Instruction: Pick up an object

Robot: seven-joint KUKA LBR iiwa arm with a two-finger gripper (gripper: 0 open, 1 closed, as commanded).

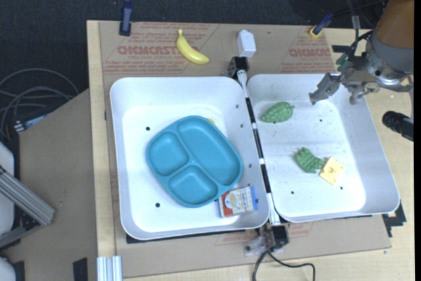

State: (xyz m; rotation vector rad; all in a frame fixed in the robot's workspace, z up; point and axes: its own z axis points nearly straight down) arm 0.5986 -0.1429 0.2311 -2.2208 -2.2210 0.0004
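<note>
The jaws point(337, 87) hang at the upper right of the frame, over the far edge of the right bin point(368, 161). They look spread apart with nothing between them.

Just left of and below them lies a green leafy piece point(277, 112), the nearest thing to take. Lower in the same bin, a second green piece point(308, 160) touches a yellow cheese wedge point(331, 170).

To do the step well, I would shift the jaws left and toward the frame's centre, square them over the upper green piece, then lower them straight so they straddle it. It lies apart from everything else, so it is an easier target than the touching pair.

In the left bin point(125, 141) sit a blue divided plate point(193, 160) and a small carton point(237, 201) by the lower rim. A banana point(191, 49) lies on the worktop point(105, 233) above.

The arm is cut off at the right edge. Something pale peeks from behind the plate's upper edge, too little to name.
</note>
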